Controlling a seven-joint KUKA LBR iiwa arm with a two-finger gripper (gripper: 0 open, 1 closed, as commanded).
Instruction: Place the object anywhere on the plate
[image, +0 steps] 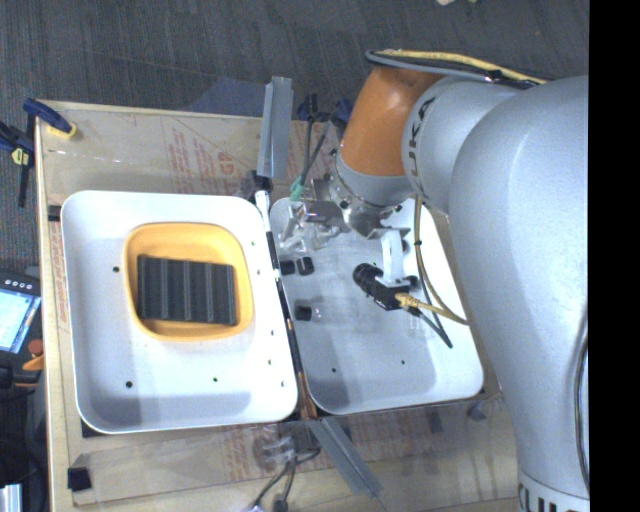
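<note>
Yellow plate (188, 240) with dark ribbed insert sits in left bin (100, 380). Gripper (300, 225) low over right bin (400, 385), far-left corner; fingers' state unclear. Small dark object (303, 265) lies on bin floor just beneath. No legible writing.

The arm (470, 200) overhangs the right bin (400, 385); the plate (190, 280) lies unobstructed.

This is a robotics lab. A big grey robot arm (500, 200) with an orange band reaches over a plywood bench (150, 140) holding two white bins (100, 380), with loose cables (430, 310) beside the end effector (300, 225) and clamps (45, 115) at the bench edge.
</note>
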